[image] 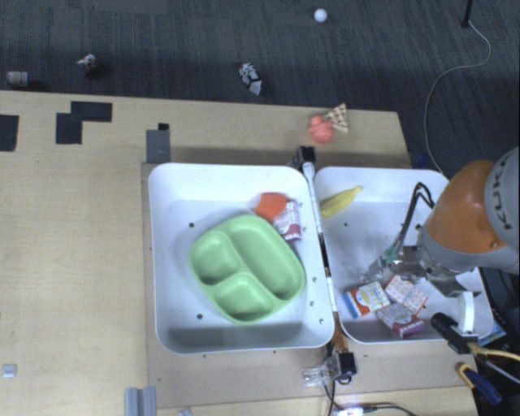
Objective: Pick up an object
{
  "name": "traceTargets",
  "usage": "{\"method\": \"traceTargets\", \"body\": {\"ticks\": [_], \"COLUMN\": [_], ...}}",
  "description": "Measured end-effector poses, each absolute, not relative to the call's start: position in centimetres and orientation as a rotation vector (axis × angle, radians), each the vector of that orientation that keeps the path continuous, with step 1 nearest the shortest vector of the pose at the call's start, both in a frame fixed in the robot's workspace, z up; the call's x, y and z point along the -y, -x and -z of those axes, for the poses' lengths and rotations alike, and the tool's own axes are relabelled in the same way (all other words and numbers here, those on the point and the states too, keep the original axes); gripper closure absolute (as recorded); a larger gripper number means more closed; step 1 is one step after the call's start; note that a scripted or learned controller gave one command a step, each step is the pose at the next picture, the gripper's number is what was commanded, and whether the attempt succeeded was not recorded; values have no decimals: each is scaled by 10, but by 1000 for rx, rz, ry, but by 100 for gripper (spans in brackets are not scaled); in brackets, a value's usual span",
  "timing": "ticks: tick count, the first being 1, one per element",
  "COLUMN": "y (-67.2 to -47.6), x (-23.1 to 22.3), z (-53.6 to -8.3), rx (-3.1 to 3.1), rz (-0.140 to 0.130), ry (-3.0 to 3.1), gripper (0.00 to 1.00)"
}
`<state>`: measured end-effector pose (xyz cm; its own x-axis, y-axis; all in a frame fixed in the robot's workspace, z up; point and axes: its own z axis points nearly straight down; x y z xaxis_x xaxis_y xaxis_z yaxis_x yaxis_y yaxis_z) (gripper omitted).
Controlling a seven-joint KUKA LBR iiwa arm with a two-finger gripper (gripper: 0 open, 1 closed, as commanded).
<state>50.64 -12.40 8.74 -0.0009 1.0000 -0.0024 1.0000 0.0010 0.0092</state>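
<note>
Gripper low over small packets heaped at right bin's front edge, likely seeking a grasp; jaw state indiscernible.

From my console, the pale wooden bench spreads wide to the left of the pincer, plain under soft, even light. Well up and left of the pincer, black tape patches mark the bench top, and a grey bracket stands nearer in. Past the bench's far edge, above the pincer in my view, lies dark ribbed carpet (littered with scraps, one a small white ball). A thin black cable loops across it, up and right of the pincer.
</note>
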Motion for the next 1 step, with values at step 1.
{"method": "traceTargets", "body": {"ticks": [1], "y": [-597], "x": [108], "z": [-92], "rx": [-2224], "rz": [-6], "ry": [-2214], "gripper": [0]}}
